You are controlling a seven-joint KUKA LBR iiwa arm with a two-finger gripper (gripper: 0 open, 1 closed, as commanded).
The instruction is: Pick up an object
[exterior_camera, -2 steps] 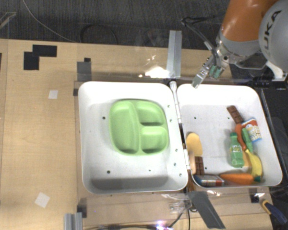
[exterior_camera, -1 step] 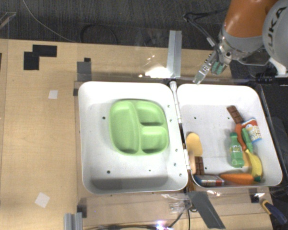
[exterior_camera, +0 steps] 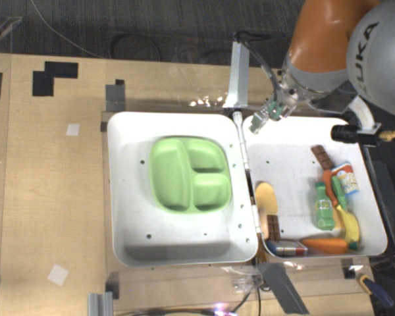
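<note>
Gripper (exterior_camera: pixel 263 120) over right bin (exterior_camera: pixel 289 170), finger state can't tell.
Green bottle (exterior_camera: pixel 324 206): likely light, stiff, slippery; grab mid-body.

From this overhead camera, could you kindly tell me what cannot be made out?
- Pincer: small and blurred over the right bin's top-left corner; finger state unreadable.
- Arm: cut off by the top and right edges.
- Small can: label too small to read.
- Banana and carrot: overlapping in the pile, ends hidden.
</note>
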